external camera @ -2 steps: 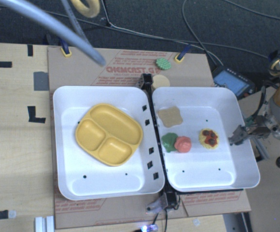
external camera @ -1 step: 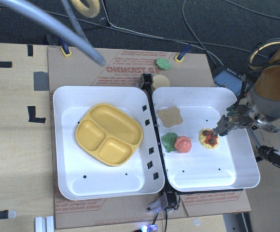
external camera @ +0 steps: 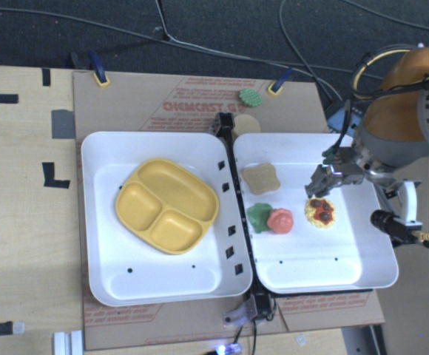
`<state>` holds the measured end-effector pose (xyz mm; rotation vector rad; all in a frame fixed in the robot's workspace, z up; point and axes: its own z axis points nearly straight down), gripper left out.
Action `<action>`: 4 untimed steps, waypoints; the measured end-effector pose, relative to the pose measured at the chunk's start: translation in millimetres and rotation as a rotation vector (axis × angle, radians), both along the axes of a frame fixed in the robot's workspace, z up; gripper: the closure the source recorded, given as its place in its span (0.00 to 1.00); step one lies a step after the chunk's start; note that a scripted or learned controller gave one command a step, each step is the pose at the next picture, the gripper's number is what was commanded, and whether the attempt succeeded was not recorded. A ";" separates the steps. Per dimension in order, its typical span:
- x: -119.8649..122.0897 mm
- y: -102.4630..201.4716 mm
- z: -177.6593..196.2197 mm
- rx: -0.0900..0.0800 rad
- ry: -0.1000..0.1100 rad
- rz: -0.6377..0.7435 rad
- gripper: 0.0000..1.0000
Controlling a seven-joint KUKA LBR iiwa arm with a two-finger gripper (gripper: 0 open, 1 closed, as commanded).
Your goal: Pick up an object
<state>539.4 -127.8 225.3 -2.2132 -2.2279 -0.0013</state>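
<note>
hovering claw (external camera: 320, 190) over right bin (external camera: 348, 272), just above small yellow-and-red toy (external camera: 321, 213).
cannot tell its opening, and nothing seen held. toy lies near the red piece (external camera: 280, 220) and green piece (external camera: 259, 217); an off-centre descent could nudge it aside and miss.

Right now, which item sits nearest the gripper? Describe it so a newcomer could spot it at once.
Look in the right bin, the one without the yellow tray. Near its right side, just below the gripper, lies a small yellow toy pastry topped with dark red bits. Its neighbours to the left are plain pink, green and tan; it alone is yellow.
</note>
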 end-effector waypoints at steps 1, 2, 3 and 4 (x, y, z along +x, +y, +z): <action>12.6 45.2 -8.7 -0.001 0.002 -0.001 1.00; 38.0 100.6 -2.4 0.000 0.000 0.001 1.00; 53.7 149.8 -13.3 -0.001 0.002 0.000 1.00; 75.4 197.5 -18.1 -0.001 0.000 -0.001 1.00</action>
